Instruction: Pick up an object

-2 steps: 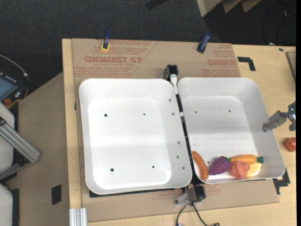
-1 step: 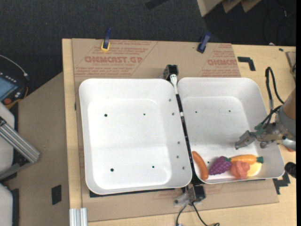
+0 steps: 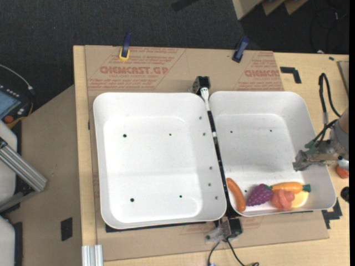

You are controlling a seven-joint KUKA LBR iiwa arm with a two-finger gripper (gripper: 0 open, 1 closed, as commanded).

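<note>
A single fixed camera looks down at a slant from above the near edge of the table (image 3: pixel 166 65), far enough back to take in both white bins, the left bin (image 3: pixel 155 159) and the right bin (image 3: pixel 266 121), with dark floor beyond the far edge.

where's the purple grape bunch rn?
In the camera view, the grape bunch lies in the right bin, along its near edge, between the orange sausage-shaped toy and the red toy.
</note>
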